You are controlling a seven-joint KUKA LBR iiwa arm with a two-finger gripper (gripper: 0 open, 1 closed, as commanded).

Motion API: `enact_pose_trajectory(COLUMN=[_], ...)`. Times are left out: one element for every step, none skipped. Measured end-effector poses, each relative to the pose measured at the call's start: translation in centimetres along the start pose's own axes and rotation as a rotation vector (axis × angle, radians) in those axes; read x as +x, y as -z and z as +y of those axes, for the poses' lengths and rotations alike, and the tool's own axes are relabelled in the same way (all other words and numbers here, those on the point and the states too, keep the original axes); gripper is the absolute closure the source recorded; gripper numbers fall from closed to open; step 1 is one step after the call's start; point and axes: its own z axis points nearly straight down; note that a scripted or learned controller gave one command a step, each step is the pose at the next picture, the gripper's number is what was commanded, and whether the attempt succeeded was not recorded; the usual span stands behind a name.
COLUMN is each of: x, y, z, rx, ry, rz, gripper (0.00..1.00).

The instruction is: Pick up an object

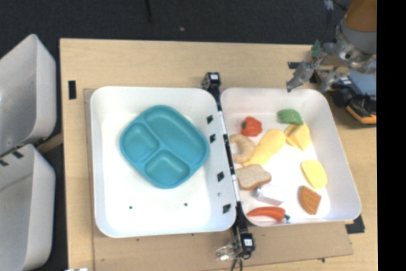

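Note:
The right bin (336, 136) holds several toy foods: a red tomato (252, 126), a green piece (290, 116), a long yellow piece (269, 145), a yellow wedge (301, 137), a pale ring (242, 148), a bread slice (253, 176), a yellow round (314, 174), an orange wedge (310, 200) and a red pepper (266, 214). My gripper (303, 77) hangs above the bench at the bin's far right corner, apart from all of them. Nothing is between its fingers.
A teal divided plate (164, 145) lies in the left bin (108, 200). A ridge with black clips (221, 155) separates the two bins. White containers (22, 92) stand off the bench at the left.

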Motion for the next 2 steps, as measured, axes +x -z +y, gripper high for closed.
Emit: enact_pose_trajectory(x=[0.1, 0.9], y=[0.8, -4.8], z=[0.2, 0.4], rx=[-0.011, -0.008], ry=[0.002, 0.006], rz=[-0.002, -0.002], gripper=[0.00, 0.00])
